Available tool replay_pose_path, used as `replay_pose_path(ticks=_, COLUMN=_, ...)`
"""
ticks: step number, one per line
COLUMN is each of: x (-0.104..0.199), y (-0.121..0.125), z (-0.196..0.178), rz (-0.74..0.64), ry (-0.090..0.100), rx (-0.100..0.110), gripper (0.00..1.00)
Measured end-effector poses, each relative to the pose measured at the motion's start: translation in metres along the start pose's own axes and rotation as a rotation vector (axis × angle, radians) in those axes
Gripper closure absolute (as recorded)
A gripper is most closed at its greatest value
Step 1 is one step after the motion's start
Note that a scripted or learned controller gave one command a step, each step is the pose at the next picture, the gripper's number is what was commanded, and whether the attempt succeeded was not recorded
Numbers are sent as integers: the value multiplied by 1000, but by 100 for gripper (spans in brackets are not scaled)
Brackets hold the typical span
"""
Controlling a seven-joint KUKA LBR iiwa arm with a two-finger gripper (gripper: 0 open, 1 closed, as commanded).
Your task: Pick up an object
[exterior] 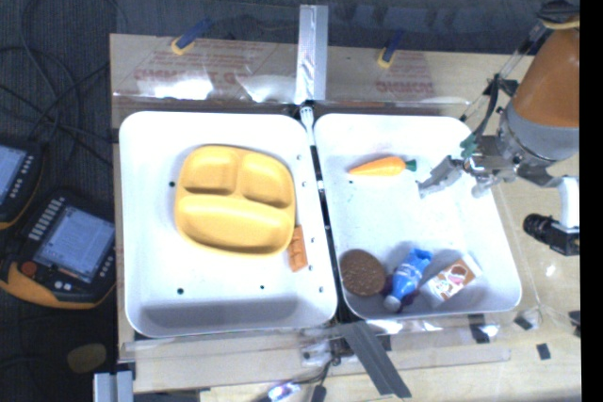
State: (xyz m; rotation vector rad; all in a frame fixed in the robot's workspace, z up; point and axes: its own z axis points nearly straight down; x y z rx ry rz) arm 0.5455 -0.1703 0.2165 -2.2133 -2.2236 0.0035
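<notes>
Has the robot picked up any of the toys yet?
Not yet. Nothing sits between the fingers of the gripper, which hangs open over the right bin, just right of the carrot. The cookie, bottle and little carton lie untouched. Reaching down, grabbing and lifting are all left.

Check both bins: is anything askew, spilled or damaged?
Nothing spilled or damaged. One oddity: a small orange piece sits wedged against the left bin's right wall, beside the yellow divided tray. The blue bottle lies tipped over in the right bin.
</notes>
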Motion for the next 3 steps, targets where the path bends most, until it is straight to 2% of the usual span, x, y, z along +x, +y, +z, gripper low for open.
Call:
replay_pose_path(ticks=1, x=-2, y=-55, z=128, rz=-132, ry=-3, rx=-11, gripper=0)
replay_pose_path(ticks=2, x=62, y=6, z=123, rz=-18, ry=0, rx=-1, gripper=0)
replay_pose_path(ticks=3, x=55, y=105, z=128, rz=68, ry=-6, rx=-13, gripper=0)
